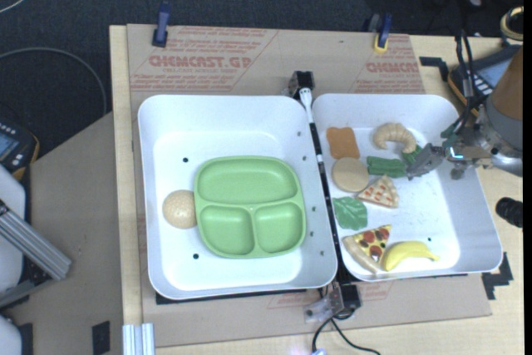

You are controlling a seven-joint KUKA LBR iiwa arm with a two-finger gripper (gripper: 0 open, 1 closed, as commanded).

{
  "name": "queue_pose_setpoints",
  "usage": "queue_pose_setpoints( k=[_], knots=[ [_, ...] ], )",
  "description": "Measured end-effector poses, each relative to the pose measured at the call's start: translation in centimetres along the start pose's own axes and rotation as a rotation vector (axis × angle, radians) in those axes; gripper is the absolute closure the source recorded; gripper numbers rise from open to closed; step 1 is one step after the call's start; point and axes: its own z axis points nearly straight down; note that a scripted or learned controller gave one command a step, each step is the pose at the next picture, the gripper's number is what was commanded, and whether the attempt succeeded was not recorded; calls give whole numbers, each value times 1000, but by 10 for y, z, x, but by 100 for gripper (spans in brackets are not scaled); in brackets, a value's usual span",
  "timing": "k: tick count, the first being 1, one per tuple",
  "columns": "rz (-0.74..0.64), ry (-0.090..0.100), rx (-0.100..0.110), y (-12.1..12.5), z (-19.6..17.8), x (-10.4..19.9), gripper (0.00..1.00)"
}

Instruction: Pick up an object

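My gripper (440,165) hangs over the middle right of the right bin (474,220), its fingers spread open with nothing between them. Its left fingertip (421,163) is close to the right end of a dark green piece (385,166). Just above that lies a croissant (396,135). Further left are a brown toast slice (342,142) and a round beige cookie (350,175). Below them lie a triangular sandwich wedge (379,193), a green leaf (351,214), a pizza slice (368,244) and a banana (407,254).
The left bin (158,145) holds a green divided plate (249,205) and a beige bun (179,209) beside its left edge. A ridge (316,154) separates the two bins. Bare white floor lies at the right bin's lower right, under the arm (507,116).
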Motion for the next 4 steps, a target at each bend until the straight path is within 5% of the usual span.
queue_pose_setpoints(
  k=[1, 2, 3, 4],
  knots=[
    [3, 4, 6, -46, 123, 25, 0],
    [6, -7, -6, -38, 83, -56, 0],
    [2, -4, -5, -37, 75, -50, 100],
    [0, 3, 5, -45, 121, -29, 100]
  ],
)
